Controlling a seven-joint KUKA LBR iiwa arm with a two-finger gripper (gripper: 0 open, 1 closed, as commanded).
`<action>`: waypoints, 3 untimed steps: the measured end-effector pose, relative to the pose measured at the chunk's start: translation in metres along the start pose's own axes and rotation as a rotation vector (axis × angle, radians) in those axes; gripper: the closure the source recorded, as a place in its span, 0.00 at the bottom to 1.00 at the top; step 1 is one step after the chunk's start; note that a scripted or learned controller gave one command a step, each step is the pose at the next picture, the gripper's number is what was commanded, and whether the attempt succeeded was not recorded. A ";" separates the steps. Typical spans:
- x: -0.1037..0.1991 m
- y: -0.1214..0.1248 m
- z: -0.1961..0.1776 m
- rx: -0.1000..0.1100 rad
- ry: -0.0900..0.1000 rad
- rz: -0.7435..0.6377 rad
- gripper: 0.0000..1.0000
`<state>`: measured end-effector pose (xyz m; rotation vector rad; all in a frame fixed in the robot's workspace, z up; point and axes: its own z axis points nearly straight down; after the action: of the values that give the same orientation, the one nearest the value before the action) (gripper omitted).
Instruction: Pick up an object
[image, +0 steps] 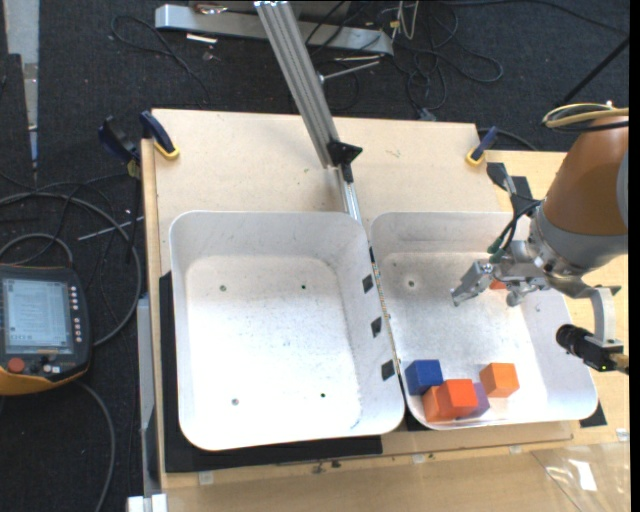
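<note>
Arm (592, 195) cut off by right edge; upper links out of frame. Gripper (478, 285) small and blurred, finger gap not readable. Small red-orange thing (497, 285) at gripper mostly hidden behind fingers, identity unclear. Purple block (481, 402) almost fully covered by orange block (452, 398), only sliver visible. Right bin (420, 240) far-right rim hidden under arm. Pendant (38, 325) at left, screen text too small to read.

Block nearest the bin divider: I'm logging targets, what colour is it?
Blue; the block shows best in the camera view, in the right bin.
</note>
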<state>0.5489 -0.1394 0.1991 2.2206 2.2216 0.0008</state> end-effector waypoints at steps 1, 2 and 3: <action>-0.082 0.034 0.103 0.005 -0.003 0.005 0.00; -0.084 0.109 0.103 -0.005 -0.002 -0.004 0.00; -0.085 0.107 0.093 -0.002 -0.004 -0.004 1.00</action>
<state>0.6561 -0.2243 0.1061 2.2127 2.2234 -0.0011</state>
